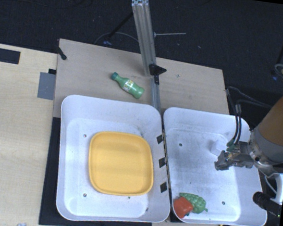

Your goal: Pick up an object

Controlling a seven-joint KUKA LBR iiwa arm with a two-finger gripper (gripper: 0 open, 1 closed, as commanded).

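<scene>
Though lying small in the near left corner of the right bin (pixel 197 160), red and green toy food (pixel 188 205), likely feeling light, hard, a bit slippery; best pinching across the fat middle. Crowding close: bin wall. Hovering well apart: gripper (pixel 223 163), too blurry for telling spread or closed. Sitting aside: yellow plate (pixel 122 163), green bottle (pixel 127 85).

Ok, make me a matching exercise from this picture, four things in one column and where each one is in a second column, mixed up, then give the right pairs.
Things:
1. yellow plate
2. green bottle
3. red and green toy vegetable
4. gripper

Places:
A. on the bench behind the bins
B. near front edge of the right bin
C. over the right bin's right side
D. lying in the left bin

Pairs: 1-D, 2-A, 3-B, 4-C
</scene>
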